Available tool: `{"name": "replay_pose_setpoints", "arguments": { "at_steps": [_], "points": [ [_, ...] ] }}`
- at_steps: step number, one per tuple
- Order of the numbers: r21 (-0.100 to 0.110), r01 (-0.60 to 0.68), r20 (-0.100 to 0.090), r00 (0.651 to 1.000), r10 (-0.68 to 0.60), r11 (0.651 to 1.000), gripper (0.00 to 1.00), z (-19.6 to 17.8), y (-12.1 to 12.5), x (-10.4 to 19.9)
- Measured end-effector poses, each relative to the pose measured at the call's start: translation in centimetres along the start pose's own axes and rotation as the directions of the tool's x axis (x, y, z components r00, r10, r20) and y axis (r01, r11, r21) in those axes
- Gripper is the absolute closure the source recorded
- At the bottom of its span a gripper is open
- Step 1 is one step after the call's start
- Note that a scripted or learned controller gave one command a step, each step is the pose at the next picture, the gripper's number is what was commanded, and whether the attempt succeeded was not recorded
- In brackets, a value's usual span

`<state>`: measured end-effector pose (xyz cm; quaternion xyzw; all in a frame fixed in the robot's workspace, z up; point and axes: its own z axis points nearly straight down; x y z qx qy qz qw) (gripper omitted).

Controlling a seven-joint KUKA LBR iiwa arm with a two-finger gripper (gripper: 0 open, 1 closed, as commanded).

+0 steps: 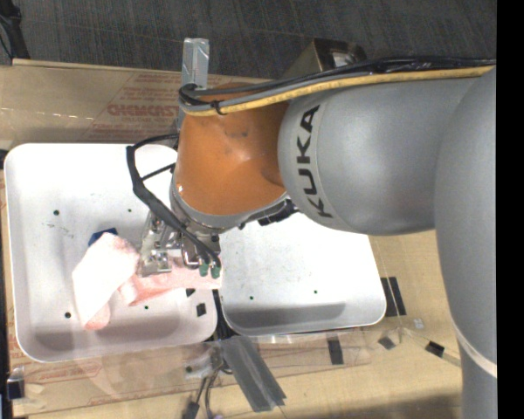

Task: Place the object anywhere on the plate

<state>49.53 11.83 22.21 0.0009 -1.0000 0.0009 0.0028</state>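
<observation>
Two shallow white bins sit side by side on the bench: the left bin (35, 234) and the right bin (314, 278). One arm (358, 147), grey with an orange band, reaches in from the right and covers much of the right bin's far part. In the left bin lies one pale plate (100, 278), white with a pinkish tint, tilted, with something blue (103, 234) peeking out at its far edge. A pinkish object (153, 291) lies just right of the plate, directly under the gripper (170, 256). Whether the claw is released or clenched cannot be told. A brown cardboard sheet (79, 103) lies beyond the bins.
</observation>
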Motion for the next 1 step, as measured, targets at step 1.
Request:
{"name": "replay_pose_setpoints", "arguments": {
  "at_steps": [1],
  "points": [
    [0.0,0.0,0.0,1.0,0.0,1.0,0.0,-0.01,-0.03,-0.01]
  ]
}}
